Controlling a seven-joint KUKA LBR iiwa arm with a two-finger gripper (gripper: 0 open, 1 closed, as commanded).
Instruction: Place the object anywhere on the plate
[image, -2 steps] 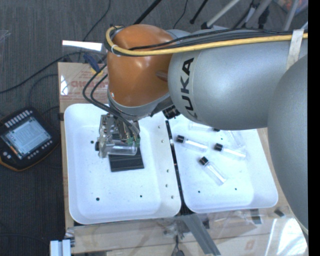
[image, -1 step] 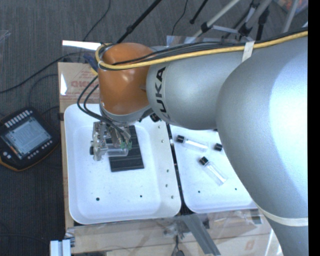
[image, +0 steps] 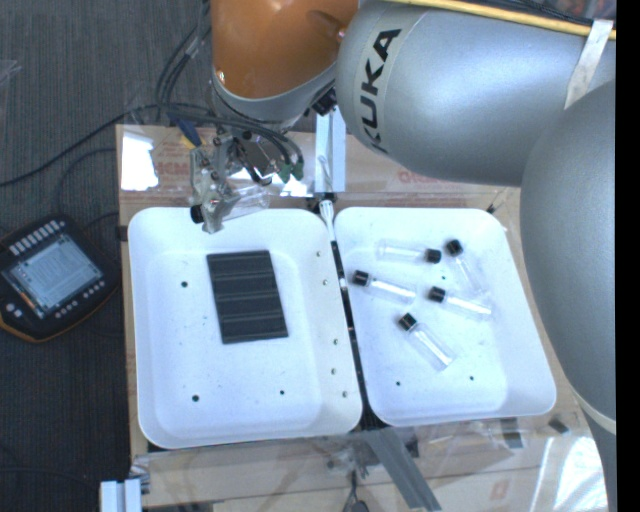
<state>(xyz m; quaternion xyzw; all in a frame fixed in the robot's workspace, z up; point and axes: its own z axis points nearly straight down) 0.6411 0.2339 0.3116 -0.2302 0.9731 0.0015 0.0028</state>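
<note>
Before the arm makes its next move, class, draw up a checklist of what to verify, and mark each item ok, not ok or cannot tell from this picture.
1. Dark ribbed plate lies flat in the left bin, top bare: ok.
2. Five clear vials with black caps lie loose in the right bin: ok.
3. Gripper over the left bin's far rim, short of the plate: ok.
4. A vial held in the jaws: cannot tell; something clear seems to be there, but glare blurs it.
5. Path from gripper to plate is free of objects: ok.
</note>
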